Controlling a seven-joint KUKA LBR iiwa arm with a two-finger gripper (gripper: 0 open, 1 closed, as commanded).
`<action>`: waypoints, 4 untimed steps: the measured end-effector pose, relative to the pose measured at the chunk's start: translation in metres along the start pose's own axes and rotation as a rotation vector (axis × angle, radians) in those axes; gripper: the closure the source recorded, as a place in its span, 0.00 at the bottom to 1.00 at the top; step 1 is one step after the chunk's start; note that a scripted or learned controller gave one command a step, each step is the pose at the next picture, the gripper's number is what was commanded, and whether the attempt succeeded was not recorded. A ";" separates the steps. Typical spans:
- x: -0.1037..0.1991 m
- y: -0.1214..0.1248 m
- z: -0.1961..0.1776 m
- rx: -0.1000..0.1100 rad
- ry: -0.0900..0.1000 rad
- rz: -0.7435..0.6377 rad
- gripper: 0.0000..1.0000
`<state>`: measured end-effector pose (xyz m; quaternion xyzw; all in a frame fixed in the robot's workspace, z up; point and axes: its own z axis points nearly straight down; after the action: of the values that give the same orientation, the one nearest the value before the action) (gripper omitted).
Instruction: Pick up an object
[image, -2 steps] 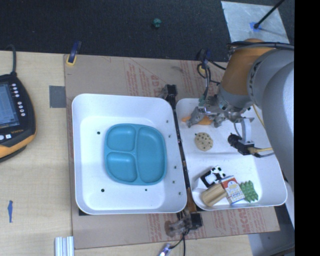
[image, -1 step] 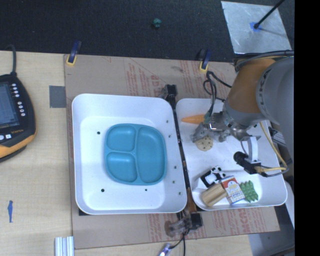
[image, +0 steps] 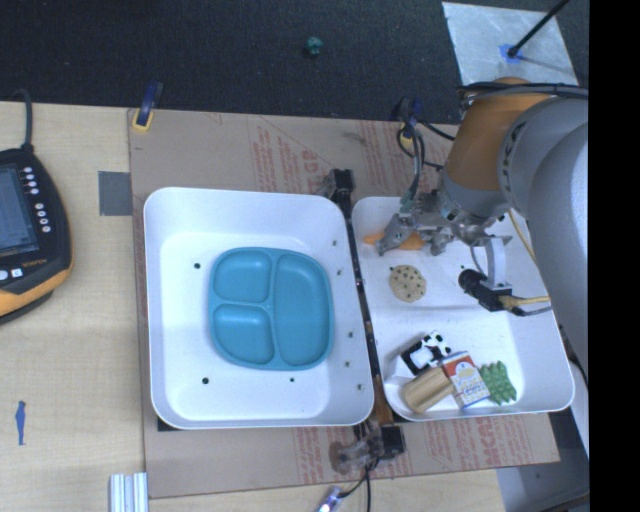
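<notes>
Cookie (image: 407, 283) lies in the right bin (image: 535, 370), just at 6 o'clock from the jaws of the gripper (image: 412, 238), near but apart. Whether the jaws are released or clenched, the view cannot tell.

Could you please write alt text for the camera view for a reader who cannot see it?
The gripper is low at the right bin's far end, near a cookie; small items cluster at its near end. The left bin holds a blue plate.
</notes>
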<state>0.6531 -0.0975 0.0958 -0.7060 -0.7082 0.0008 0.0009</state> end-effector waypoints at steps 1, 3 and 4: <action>-0.015 -0.105 0.005 0.003 -0.001 -0.001 0.00; 0.002 0.003 0.004 0.000 0.000 0.000 0.00; 0.001 -0.039 0.004 0.002 -0.001 -0.001 0.00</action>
<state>0.6138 -0.0966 0.0916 -0.7054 -0.7088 0.0019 0.0011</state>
